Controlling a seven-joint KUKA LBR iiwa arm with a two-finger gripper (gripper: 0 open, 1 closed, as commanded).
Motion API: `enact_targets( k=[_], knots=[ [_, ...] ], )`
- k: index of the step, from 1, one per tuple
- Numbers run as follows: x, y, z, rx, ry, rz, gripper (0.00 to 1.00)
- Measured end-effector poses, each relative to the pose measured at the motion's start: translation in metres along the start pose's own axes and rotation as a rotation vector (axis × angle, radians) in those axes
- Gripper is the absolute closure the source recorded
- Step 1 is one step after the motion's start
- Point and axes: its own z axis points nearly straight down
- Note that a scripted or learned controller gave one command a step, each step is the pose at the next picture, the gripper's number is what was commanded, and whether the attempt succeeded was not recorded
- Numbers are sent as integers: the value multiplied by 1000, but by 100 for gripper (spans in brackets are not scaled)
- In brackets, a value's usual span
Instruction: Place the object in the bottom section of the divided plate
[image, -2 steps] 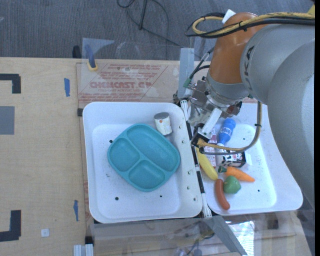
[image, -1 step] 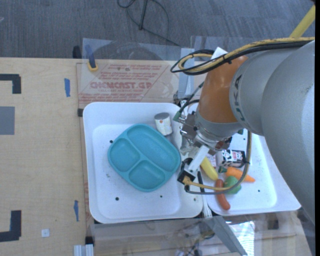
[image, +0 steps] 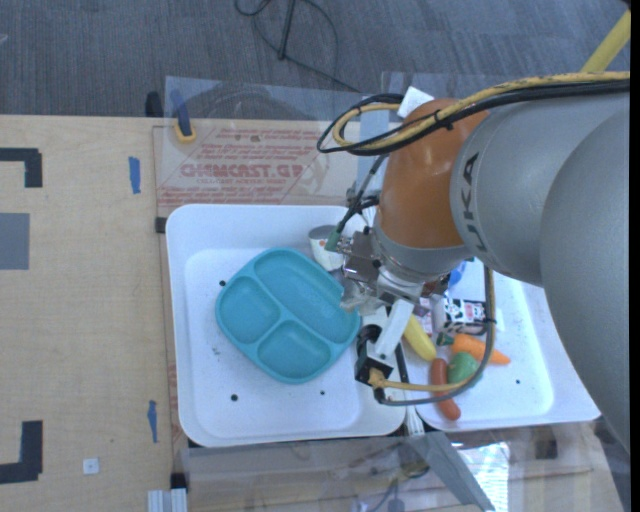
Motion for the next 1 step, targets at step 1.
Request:
enact_targets(
  k=[1],
  knots=[
    [13,24,-2,0,0,-22,100]
  ],
)
